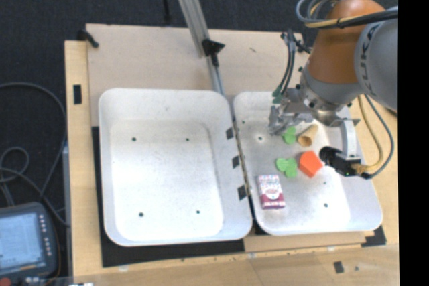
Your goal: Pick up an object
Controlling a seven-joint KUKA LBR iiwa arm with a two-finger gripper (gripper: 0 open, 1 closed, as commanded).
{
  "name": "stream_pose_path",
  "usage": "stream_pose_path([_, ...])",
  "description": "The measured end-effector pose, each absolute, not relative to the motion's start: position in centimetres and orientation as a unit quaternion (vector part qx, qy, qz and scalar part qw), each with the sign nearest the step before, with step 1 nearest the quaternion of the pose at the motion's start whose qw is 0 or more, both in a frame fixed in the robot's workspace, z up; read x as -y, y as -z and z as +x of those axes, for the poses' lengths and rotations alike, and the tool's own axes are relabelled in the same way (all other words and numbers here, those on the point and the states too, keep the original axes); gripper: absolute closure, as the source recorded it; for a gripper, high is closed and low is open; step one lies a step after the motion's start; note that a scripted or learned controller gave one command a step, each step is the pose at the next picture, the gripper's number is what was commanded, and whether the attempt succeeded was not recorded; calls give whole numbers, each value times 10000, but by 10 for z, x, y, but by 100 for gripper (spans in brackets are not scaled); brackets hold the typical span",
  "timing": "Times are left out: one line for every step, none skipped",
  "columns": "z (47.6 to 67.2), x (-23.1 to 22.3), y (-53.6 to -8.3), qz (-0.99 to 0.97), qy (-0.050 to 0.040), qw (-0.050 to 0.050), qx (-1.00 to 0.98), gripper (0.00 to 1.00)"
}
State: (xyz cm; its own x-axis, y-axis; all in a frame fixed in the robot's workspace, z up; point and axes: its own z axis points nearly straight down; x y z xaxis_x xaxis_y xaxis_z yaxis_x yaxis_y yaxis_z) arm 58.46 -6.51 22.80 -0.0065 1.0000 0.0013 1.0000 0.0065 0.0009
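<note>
The gripper point(285, 122) is hanging over a small green piece point(289, 136); I cannot tell its fingers' state. The piece looks light and hard, so pinching its sides should work.

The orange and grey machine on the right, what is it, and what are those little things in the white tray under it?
It is a robot arm, filmed by one camera fixed above the bench and looking down at a slant. Its hand hangs low over the right bin, near a small green piece and a tan piece. Also in that bin lie a green shape, an orange block and a small red-and-white box. Whether the hand holds anything cannot be made out. The left bin sits beside it.
</note>
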Motion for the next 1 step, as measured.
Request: stream_pose_path([580, 16, -238, -7046, 15, 0, 7096, 100])
